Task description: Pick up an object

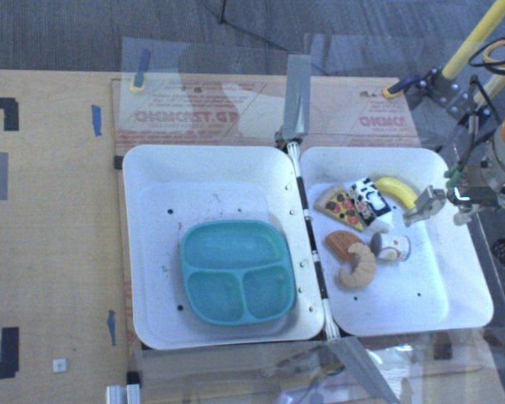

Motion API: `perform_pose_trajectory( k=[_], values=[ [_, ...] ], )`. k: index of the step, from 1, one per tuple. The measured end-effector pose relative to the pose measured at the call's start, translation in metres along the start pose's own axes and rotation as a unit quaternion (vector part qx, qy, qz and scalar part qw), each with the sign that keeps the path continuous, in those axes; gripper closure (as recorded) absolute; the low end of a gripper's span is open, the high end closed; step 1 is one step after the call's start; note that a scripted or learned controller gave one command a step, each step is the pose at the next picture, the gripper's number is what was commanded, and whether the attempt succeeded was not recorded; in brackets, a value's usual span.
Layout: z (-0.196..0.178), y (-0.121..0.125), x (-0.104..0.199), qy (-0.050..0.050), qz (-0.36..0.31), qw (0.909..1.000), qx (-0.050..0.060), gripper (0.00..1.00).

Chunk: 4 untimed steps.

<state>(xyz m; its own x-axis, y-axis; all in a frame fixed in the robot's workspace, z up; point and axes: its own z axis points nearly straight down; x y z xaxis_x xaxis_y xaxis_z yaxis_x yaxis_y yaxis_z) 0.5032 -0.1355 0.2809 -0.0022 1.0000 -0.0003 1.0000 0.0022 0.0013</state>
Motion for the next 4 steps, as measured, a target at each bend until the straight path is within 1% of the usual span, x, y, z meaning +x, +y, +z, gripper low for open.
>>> perform_pose_trajectory(
  k=[1, 2, 3, 4],
  values=[
    [0.142, 0.053, 0.024, 0.0, -0.037, 0.9993, 0.0, 0.0],
    [0.192, 0.03, -0.027, 0.0, -0.02, 0.9998, -0.004, 0.0],
    [0.181, 0.031, -0.031, -0.003, -0.017, 0.9998, -0.006, 1.0],
    [0.064, 0.051, 0.031, 0.0, 0.09, 0.996, 0.0, 1.0]
  ],
)
